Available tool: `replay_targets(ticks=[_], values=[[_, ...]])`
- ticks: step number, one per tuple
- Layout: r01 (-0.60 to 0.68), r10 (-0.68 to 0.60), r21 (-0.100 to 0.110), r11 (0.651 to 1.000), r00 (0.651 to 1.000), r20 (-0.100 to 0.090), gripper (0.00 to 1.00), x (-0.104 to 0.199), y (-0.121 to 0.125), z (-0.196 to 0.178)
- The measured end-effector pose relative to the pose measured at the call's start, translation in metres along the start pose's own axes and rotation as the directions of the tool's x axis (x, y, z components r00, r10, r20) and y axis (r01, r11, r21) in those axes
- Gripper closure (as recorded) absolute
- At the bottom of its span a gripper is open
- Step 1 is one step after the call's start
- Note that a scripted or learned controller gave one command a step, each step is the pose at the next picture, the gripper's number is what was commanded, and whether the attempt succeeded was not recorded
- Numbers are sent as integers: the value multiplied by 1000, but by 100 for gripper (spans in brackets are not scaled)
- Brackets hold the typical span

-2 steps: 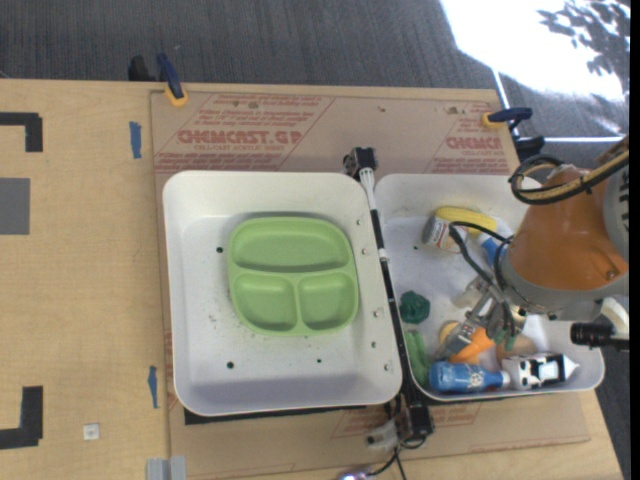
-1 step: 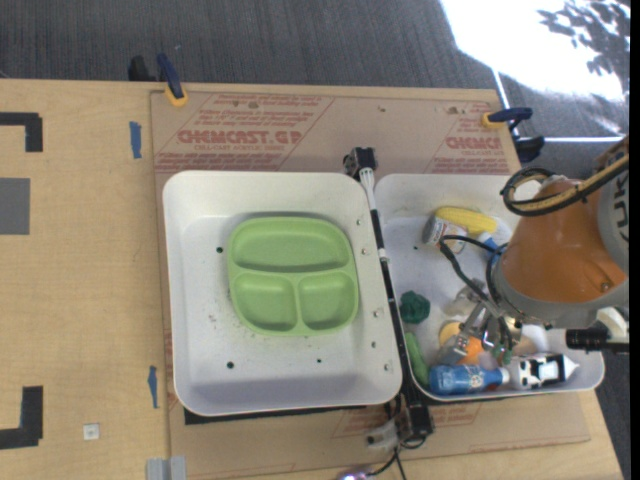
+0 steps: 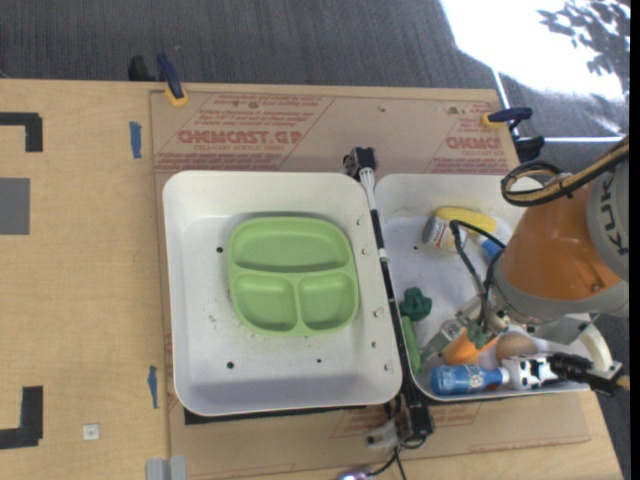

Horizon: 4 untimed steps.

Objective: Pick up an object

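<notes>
The gripper (image 3: 478, 325), its state impossible to tell, hung at six o'clock in the right bin (image 3: 405, 203) over an orange toy (image 3: 462, 348), probably light, hard and slippery, best pinched across its middle.

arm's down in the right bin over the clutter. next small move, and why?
Probably a short straight lift to check the grasp. The gripper sits low in the right bin among an orange piece, a blue bottle and a green toy, with the arm covering its tips. Whether anything is caught is hidden; lifting would show it without disturbing the pile.
</notes>
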<state>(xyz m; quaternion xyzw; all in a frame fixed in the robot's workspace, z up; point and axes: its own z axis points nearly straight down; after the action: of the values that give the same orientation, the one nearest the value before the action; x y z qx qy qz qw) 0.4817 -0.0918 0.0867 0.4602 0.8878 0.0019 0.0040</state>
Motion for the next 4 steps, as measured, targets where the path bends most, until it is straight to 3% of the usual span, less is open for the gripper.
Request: replay_targets(ticks=[1,2,3,4], values=[[-1,1,0,1000,1000,0,0,0,0,0],[90,-90,3,996,996,-4,0,30,102,-98],[385,-385,2,923,923,-2,0,-25,118,-98],[601,-601,2,799,799,-7,0,-83,95,-29]])
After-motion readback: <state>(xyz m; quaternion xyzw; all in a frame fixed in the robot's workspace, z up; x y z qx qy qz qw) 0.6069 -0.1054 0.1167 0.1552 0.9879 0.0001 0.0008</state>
